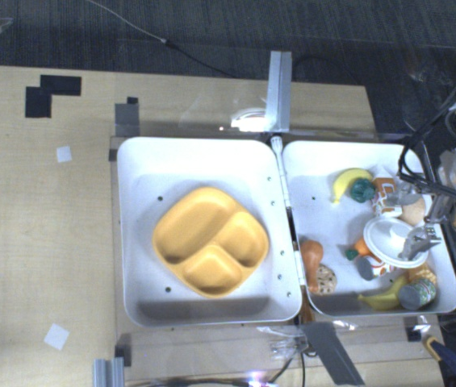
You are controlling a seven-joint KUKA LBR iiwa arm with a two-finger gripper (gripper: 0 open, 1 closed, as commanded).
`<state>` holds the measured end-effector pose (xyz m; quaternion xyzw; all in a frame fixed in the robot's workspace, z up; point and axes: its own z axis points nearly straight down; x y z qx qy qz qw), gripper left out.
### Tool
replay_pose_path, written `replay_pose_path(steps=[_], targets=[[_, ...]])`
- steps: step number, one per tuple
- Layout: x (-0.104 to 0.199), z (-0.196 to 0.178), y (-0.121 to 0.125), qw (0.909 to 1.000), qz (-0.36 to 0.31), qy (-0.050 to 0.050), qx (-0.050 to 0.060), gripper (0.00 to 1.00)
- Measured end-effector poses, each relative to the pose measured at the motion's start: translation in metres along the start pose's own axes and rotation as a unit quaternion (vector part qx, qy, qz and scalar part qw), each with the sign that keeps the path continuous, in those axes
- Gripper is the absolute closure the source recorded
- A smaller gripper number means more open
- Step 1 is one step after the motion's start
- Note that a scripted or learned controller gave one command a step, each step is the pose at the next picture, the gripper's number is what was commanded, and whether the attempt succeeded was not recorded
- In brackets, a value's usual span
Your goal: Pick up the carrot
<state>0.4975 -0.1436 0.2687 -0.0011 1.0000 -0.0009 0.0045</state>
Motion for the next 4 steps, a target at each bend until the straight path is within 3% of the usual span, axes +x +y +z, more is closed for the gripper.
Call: replay_pose_path(steps=[1,2,3,4], targets=[[0.004,0.131,0.012,0.9998,-0.019,0.005,-0.002,0.0],[-0.017,0.179,0.033,0.9992,0.04,-0.002,0.0,0.0],[-0.097,0.151,-0.006,0.989,0.148,-0.002,0.0,0.0],[0.0,0.179,0.038,0.982,0.189,-0.002,0.0,0.0]])
